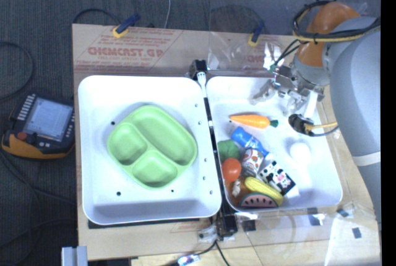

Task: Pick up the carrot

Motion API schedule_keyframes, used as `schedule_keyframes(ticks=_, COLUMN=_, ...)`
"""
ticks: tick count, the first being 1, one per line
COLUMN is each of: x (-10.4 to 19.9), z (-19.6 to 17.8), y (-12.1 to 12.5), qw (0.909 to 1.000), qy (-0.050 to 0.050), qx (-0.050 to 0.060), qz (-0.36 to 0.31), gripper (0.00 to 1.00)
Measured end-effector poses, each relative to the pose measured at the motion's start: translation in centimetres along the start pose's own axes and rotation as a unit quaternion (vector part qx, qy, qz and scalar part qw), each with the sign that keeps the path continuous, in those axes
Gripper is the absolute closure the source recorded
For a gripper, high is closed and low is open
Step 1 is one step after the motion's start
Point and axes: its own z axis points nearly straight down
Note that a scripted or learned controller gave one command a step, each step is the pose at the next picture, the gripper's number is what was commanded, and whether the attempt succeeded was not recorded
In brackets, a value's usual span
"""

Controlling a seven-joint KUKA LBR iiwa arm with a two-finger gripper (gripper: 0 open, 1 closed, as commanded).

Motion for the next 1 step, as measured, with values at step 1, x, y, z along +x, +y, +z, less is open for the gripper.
schedule_keyframes(ticks=1, x=0.31, z=0.19, y=-9.92, qw=0.9999, qy=0.003, qx=-0.005, qz=-0.011, gripper=0.0)
